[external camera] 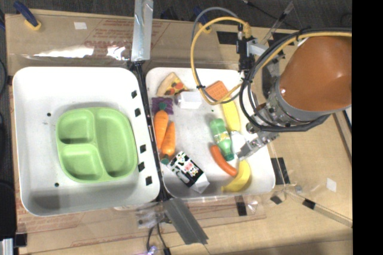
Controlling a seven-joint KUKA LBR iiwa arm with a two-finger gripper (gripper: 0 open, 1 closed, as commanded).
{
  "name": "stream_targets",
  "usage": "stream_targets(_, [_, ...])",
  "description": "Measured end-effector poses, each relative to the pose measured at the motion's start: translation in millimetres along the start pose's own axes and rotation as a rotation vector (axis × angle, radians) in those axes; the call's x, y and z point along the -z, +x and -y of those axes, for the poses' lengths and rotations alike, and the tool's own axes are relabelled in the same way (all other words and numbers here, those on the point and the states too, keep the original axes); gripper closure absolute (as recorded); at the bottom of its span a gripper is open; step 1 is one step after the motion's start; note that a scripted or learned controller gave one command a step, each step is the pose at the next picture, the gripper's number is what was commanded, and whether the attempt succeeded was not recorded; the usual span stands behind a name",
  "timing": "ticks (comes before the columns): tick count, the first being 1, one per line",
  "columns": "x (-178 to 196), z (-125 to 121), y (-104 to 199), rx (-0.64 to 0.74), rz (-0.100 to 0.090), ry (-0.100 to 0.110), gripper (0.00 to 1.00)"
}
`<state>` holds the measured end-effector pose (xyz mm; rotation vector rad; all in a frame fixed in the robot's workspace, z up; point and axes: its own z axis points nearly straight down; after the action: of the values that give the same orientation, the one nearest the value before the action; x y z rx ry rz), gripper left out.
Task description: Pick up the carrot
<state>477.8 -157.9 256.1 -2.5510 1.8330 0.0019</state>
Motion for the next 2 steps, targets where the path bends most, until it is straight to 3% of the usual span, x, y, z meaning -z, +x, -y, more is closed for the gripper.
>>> stream_targets(1, [-6.1, 1.2, -3.8, 0.225, 0.000, 0.000, 1.00])
stream_targets(2, [-2.1, 10.7, -19.4, 0.551, -0.002, 0.004, 1.00])
